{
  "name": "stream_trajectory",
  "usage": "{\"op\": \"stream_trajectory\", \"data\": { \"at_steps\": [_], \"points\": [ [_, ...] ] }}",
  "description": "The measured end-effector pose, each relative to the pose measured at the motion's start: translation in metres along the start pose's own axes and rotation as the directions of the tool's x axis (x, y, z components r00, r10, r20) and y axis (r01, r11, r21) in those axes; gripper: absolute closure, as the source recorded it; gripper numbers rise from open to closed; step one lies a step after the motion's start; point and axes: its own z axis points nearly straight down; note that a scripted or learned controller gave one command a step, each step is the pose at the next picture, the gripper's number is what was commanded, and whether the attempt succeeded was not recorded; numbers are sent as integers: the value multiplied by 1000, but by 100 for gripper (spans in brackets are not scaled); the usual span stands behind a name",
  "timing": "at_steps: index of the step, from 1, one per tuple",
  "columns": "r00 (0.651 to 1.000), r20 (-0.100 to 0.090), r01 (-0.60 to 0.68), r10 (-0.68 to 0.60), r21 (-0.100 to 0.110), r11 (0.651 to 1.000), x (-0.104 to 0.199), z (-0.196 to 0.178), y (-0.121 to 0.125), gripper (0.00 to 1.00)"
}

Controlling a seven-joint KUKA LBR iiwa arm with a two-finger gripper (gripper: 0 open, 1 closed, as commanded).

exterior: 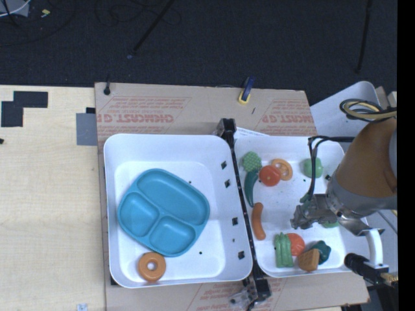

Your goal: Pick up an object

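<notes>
Jaws (305, 218) hanging low inside right bin (337, 149), grip too dark to tell. Sitting just past them: hot dog (258, 220) on left, green ridged toy (283, 250) and brown lump (308, 260) in front. Tomato (269, 175), broccoli (252, 161), orange ring (283, 168), green ball (312, 168) lying farther back. Left bin (113, 173) holding blue tray (163, 210) and donut (152, 265).

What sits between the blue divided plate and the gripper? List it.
In the camera view, between the blue divided plate and the gripper stand the two bins' adjoining walls and an orange sausage-shaped toy on the right bin's floor.
</notes>
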Motion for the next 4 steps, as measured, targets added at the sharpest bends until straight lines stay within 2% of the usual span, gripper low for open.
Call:
{"op": "stream_trajectory", "data": {
  "at_steps": [2,3,4],
  "points": [
    [1000,0,-1,1,-1,1000,1,-70,1,100],
    [1000,0,3,-3,1,1000,55,-71,32,100],
    [1000,0,2,-2,2,1000,94,-66,51,100]
  ]
}}
